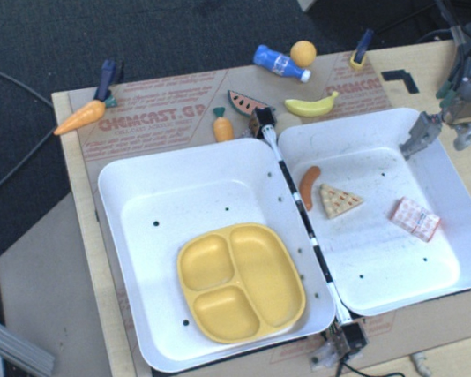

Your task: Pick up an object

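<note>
Resting on the bench (55, 285), the right bin (451, 192) is seen to hold a sausage (309, 187) lying near-upright in view along its left wall, a waffle wedge (341, 200) pointing up-left just beside it, and a wrapped packet (414, 219) slanted down-right. How far the fingers are parted cannot be told; the gripper (419, 136) is seen over the bin's upper-right rim, with nothing seen held.
</note>
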Controlling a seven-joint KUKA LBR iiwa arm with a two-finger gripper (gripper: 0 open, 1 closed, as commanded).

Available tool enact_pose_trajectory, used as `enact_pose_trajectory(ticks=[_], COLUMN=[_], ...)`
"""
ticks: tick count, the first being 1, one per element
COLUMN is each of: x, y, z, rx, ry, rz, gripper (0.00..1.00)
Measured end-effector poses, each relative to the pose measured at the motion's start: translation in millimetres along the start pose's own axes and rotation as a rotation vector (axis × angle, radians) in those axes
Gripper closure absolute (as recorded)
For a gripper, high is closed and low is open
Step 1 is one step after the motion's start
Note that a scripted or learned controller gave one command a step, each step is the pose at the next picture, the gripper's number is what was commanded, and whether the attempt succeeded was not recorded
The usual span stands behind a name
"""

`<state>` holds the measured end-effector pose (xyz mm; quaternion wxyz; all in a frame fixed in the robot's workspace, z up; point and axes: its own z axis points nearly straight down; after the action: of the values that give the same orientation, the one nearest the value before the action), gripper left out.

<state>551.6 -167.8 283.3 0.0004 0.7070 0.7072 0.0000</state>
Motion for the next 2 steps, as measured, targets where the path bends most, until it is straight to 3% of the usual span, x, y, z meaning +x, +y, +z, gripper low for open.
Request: enact_pose_trajectory(ticks=[1,2], x=[58.5,73.9], y=[45.1,65.9], z=[84.4,184.9], rx=[0.003,0.003], ry=[0.002,0.001], rz=[-0.001,0.0], gripper=[0.0,0.0])
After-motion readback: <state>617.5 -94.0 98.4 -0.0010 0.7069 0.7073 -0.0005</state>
